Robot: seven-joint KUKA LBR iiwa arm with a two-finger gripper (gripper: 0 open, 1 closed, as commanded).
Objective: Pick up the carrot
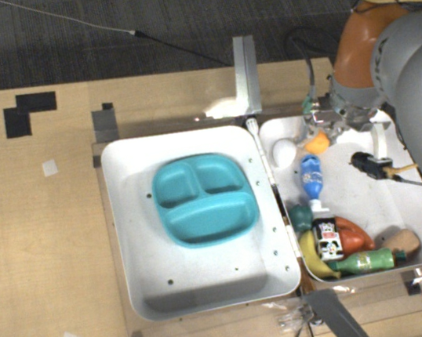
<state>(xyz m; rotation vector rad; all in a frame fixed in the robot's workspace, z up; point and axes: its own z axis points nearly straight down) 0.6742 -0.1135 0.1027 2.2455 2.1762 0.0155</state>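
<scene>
An orange-red tapered thing that looks like the carrot (pixel 354 235) lies near the front of the right bin (pixel 414 195), partly behind a small black-and-white box (pixel 327 237). My gripper (pixel 321 124) hangs over the bin's back left part, well behind the carrot. A small yellow-orange piece (pixel 317 143) sits right at the gripper's tip. I cannot tell whether that piece is gripped or just lies beneath.
The right bin also holds a white ball (pixel 282 151), a blue bottle (pixel 312 175), a teal item (pixel 300 214), a banana (pixel 312 257), a green bottle (pixel 366 262) and a tan lump (pixel 402 240). A teal divided plate (pixel 202 198) lies in the left bin (pixel 139 238).
</scene>
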